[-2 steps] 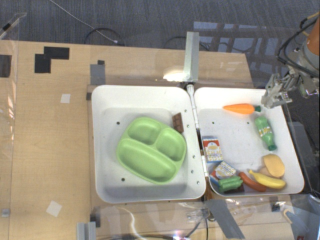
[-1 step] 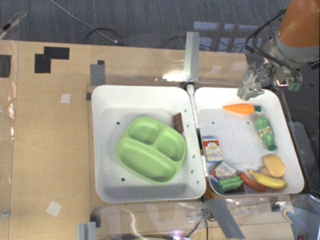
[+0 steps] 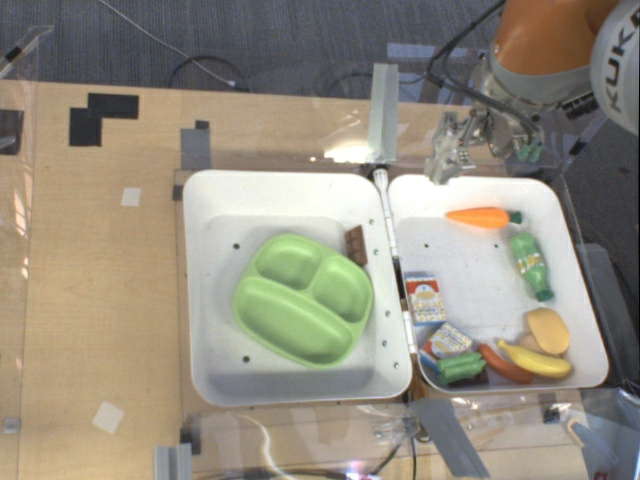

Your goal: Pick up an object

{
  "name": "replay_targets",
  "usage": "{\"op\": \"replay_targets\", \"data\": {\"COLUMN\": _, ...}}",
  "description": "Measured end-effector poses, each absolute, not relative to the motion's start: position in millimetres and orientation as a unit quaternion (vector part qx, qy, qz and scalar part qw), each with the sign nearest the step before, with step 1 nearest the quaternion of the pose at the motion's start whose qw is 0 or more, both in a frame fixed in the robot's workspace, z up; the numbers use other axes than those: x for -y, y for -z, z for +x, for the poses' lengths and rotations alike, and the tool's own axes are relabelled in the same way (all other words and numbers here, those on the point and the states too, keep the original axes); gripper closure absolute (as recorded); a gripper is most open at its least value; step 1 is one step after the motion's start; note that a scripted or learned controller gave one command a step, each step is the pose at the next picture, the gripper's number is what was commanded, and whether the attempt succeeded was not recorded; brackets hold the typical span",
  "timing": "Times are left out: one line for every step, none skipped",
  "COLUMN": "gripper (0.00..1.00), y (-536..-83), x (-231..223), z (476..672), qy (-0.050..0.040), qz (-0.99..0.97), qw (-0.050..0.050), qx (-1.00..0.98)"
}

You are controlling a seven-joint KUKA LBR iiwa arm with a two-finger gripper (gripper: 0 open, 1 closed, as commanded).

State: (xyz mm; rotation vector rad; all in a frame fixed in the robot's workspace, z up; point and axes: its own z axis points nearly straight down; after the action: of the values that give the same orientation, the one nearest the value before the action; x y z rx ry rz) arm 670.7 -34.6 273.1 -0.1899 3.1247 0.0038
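White bins sit side by side: the left bin [image 3: 200, 268] holds a green divided plate [image 3: 303, 297] and a brown bar [image 3: 356, 246] at its right wall. Right bin [image 3: 570, 228] holds a carrot [image 3: 478, 218], green bottle [image 3: 528, 262], banana [image 3: 535, 360], potato [image 3: 547, 330] and small cartons [image 3: 425, 299]. Gripper [image 3: 452, 158] hangs above the right bin's far rim, holding nothing.

no legible text, small carton [image 3: 425, 299] with a printed label too blurred to read, green bottle [image 3: 528, 261] label likewise
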Motion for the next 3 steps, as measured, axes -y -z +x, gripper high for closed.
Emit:
{"op": "replay_targets", "data": {"gripper": 1.00, "y": -264.2, "x": -72.3, "z": 669.5, "qy": -0.0024, "qz": -0.086, "qw": 0.005, "qx": -0.996}}
{"op": "replay_targets", "data": {"gripper": 1.00, "y": -278.6, "x": -67.8, "z": 672.4, "qy": -0.0018, "qz": -0.083, "qw": 0.011, "qx": -0.996}}
{"op": "replay_targets", "data": {"gripper": 1.00, "y": -292.7, "x": -69.0, "z": 674.4, "qy": -0.0024, "qz": -0.084, "qw": 0.017, "qx": -0.996}}
